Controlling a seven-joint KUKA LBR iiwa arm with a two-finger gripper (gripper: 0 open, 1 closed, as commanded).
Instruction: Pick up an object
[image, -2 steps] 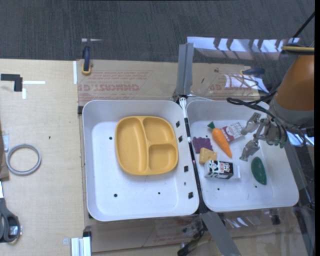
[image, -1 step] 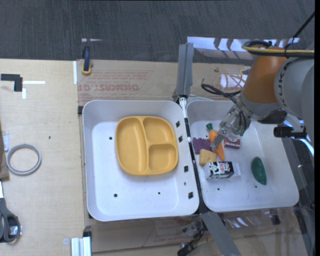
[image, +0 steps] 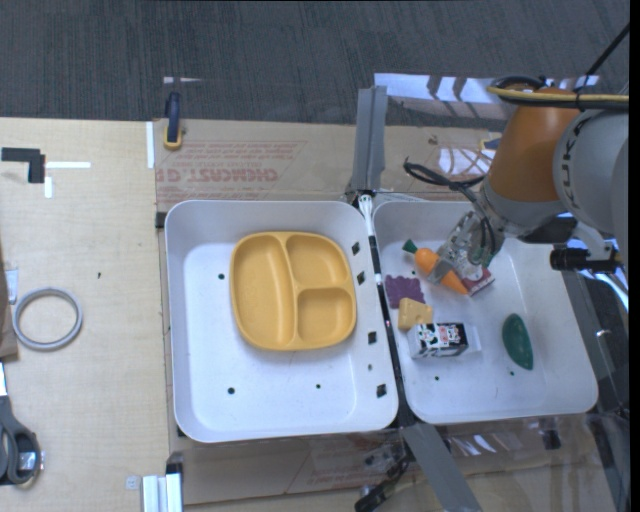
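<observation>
My gripper (image: 466, 256) hangs low in the right bin (image: 560, 390), near its back left part. Its tip is right over a small cluster: an orange carrot with a green top (image: 427, 260), a second orange piece (image: 455, 281) and a reddish packet (image: 482, 284). I cannot tell whether it touches any of them. Further forward lie a purple piece (image: 404, 290), a yellow wedge (image: 413, 314), a black and white box (image: 441, 338) and a dark green oval (image: 517, 340).
The left bin (image: 200, 380) holds a yellow divided plate (image: 293, 290). A raised rim (image: 378, 300) separates the two bins. Left of the bins, a tape ring (image: 45, 318) and scissors (image: 15, 455) lie on the bench. The arm's orange band (image: 530, 150) hangs over the right bin's back edge.
</observation>
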